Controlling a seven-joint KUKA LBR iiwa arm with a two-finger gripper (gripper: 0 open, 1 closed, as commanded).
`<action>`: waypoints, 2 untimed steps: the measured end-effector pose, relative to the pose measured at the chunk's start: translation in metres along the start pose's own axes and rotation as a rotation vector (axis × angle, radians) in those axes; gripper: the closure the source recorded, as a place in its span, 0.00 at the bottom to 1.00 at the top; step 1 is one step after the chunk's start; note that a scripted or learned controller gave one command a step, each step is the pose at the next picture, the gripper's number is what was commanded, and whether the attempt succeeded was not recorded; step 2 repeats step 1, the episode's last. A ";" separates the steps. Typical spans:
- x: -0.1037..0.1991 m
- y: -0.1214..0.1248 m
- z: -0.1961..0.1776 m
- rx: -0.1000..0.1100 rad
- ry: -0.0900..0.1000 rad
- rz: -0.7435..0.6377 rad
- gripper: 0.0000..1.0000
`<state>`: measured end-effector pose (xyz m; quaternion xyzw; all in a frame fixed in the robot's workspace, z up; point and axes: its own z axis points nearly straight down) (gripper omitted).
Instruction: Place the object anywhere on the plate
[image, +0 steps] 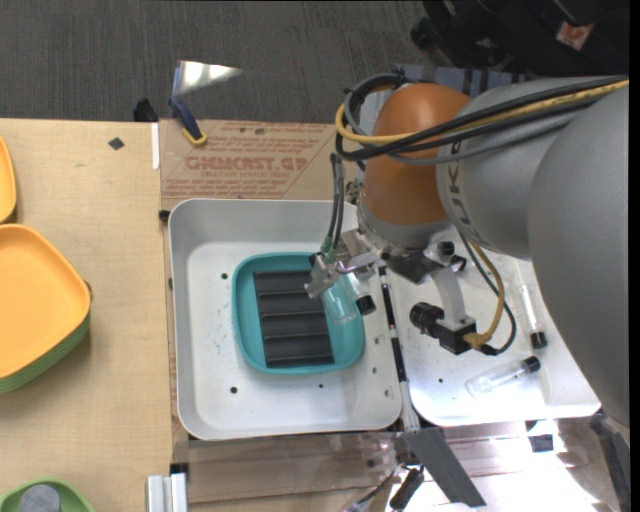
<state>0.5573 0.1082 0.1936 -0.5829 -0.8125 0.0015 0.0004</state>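
Note:
A teal plate (290, 325) with dark ridges in its middle lies in the left white bin (205, 340). My gripper (336, 270) hangs over the plate's right rim, reaching in from the right. A clear tube (343, 300) with a small black cap at its right end slants down from between the fingers, and the gripper is shut on it. The tube sits just above the plate's right edge, near the wall between the bins.
The right bin (520, 400) holds two more clear tubes with black caps (503, 375), (531, 318). Orange plates (35, 300) are stacked on the wooden bench at the left. A cardboard sheet (245, 160) lies behind the left bin.

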 end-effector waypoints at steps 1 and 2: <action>0.000 0.000 0.000 0.000 0.000 0.000 0.00; 0.000 0.000 0.000 0.000 0.000 0.000 0.00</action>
